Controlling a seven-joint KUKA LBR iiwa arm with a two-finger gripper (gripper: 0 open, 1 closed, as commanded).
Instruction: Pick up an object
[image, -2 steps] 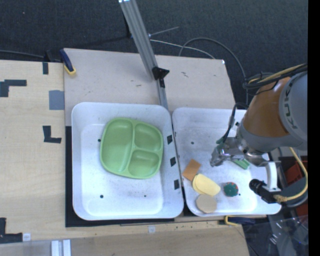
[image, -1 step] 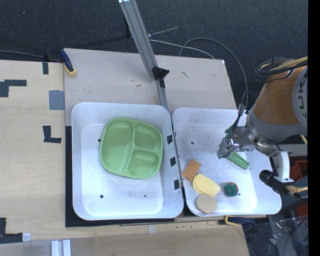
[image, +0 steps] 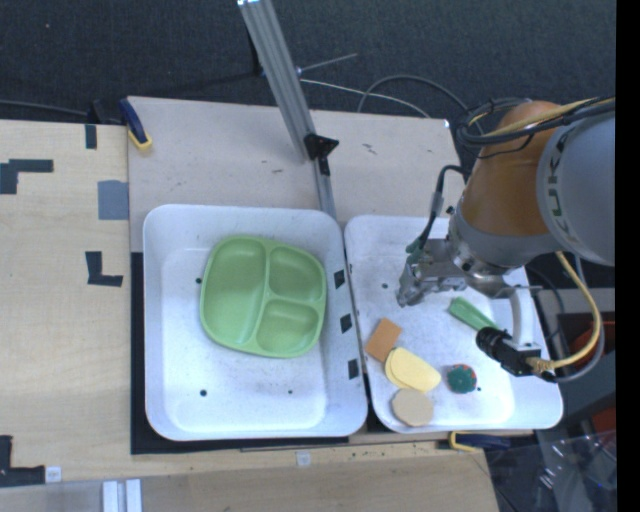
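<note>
Green plate (image: 264, 296) lies in the left bin (image: 160, 330). In the right bin (image: 540, 400): orange block (image: 383, 339), yellow piece (image: 412, 370), tan disc (image: 412, 407), teal ball (image: 461, 378), green stick (image: 470, 313). Gripper (image: 412, 290) hangs above bare floor; finger state cannot be told.

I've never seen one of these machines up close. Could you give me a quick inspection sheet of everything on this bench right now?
Surface: two shallow white bins side by side, the left bin and the right bin, on a wooden bench.
Job's things: in the right bin, an orange block, a yellow piece, a tan disc, a small teal ball and a green piece.
Clutter: a green divided plate in the left bin.
Grippers: the pincer hangs over the right bin, above the orange block, holding nothing.
Cables: a yellow cable and black wires beside the arm.
Surroundings: a slanted metal rail; tape marks on the bench.
</note>
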